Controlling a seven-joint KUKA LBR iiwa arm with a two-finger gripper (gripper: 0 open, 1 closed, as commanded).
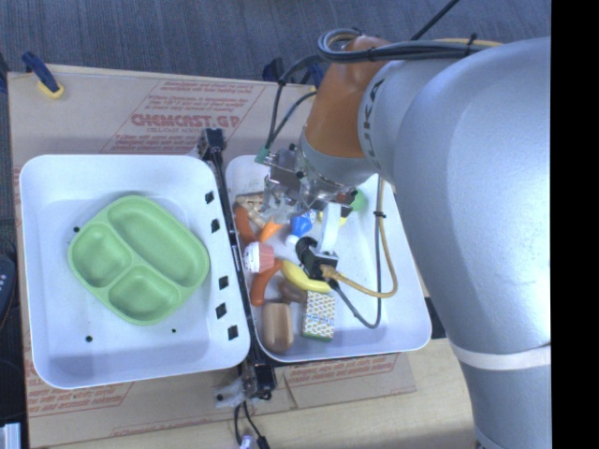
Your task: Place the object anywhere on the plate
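A light green divided plate [138, 258] lies in the left white bin [56, 344], with nothing on it. The right bin [398, 330] holds a pile of small toy foods: a yellow banana [309, 279], an orange carrot-like piece [264, 283], a blue and white piece [301, 224], a brown roll [276, 325] and a patterned green box [320, 318]. My gripper [292, 206] hangs from the orange-banded wrist over the upper part of that pile, pointing down among the toys. The wrist body hides its fingers.
The big grey arm covers the right side of the right bin. A black clip strip [223, 241] runs along the wall between the two bins. A yellow cable [360, 288] loops over the right bin. Cardboard [178, 110] lies under both bins.
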